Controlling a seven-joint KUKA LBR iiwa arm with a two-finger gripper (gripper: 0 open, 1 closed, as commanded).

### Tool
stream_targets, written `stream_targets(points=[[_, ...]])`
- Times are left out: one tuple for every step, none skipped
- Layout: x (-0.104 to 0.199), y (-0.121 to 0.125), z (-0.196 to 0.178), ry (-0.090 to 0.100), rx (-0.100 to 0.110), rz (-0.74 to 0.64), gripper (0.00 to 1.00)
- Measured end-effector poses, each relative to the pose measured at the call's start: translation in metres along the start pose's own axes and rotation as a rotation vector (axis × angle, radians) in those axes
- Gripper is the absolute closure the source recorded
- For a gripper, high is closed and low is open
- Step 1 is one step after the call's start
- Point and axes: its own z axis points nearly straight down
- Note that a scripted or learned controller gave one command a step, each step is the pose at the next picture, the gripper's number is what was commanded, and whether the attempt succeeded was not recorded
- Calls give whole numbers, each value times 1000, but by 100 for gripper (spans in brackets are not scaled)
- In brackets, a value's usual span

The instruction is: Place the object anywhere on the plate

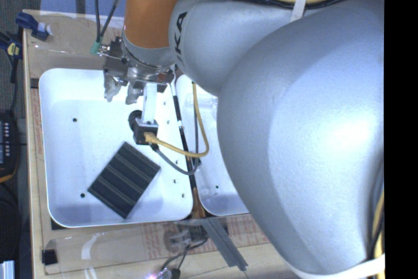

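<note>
A dark square plate [124, 180] with ridged stripes lies flat in the front part of the left white bin [59, 140]. My gripper [121, 92] hangs over the back of that bin, well behind the plate. Its two pale fingers [110, 89] stand apart, and only bare bin floor shows between them. A small black block with a yellow cable [142, 129] hangs from the wrist, just behind the plate's far corner.
The big grey arm with its orange band [153, 3] covers most of the right bin [219, 202] and the whole right side. Cables run down along the divide between the bins. Blue items [32, 24] sit at the bench's back left.
</note>
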Motion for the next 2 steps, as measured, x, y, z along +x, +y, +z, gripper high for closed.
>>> stream_targets(points=[[70, 10, -157, 3, -2, 191, 100], [49, -58, -129, 0, 1, -109, 100]])
